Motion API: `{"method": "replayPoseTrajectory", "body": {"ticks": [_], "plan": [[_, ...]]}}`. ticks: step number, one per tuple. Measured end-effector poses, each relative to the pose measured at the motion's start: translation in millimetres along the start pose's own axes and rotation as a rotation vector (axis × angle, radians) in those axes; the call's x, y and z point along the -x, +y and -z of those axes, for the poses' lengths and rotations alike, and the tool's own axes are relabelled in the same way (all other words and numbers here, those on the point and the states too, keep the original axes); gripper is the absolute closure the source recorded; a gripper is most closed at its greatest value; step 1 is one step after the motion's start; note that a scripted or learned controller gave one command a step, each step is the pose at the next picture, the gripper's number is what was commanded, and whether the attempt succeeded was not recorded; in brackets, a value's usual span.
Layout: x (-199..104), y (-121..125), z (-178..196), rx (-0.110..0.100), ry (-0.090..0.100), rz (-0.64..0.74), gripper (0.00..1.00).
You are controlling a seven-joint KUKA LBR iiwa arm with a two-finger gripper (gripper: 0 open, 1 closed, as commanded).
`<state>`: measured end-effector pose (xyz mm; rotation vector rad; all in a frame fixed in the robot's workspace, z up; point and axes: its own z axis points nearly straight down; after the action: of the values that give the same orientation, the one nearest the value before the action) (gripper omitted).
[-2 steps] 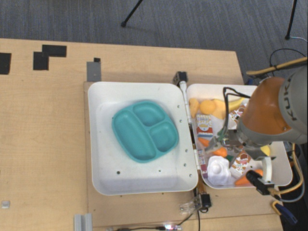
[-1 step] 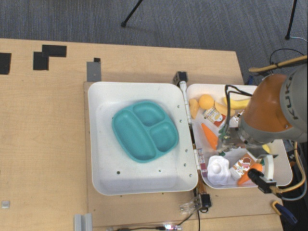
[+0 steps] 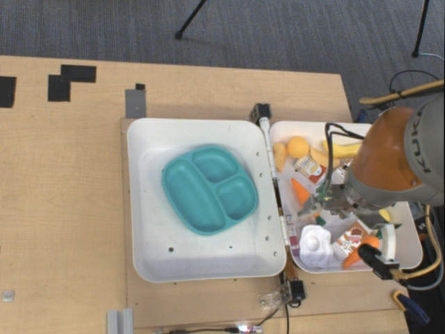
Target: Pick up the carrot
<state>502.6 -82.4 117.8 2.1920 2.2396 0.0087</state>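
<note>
The carrot (image 3: 300,189), a short orange wedge, lies in the right bin (image 3: 345,270) near its left wall. My gripper (image 3: 318,204) hangs low over the bin just right of and below the carrot, close to it. The grey wrist and orange band block the view of the gripper's tip, and I cannot make out whether it touches the carrot.
An orange (image 3: 298,147), a banana (image 3: 341,149) and a red-white packet (image 3: 308,165) crowd the right bin's far side. A white bottle (image 3: 314,245) and another orange piece (image 3: 356,256) lie at its near side. The left bin (image 3: 146,256) holds a teal divided plate (image 3: 208,188).
</note>
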Motion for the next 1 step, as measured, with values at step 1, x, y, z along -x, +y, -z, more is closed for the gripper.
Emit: {"method": "replayPoseTrajectory", "body": {"ticks": [1], "plan": [[4.2, 45.1, -31.8, -0.006, 0.002, -0.393, 0.00]]}}
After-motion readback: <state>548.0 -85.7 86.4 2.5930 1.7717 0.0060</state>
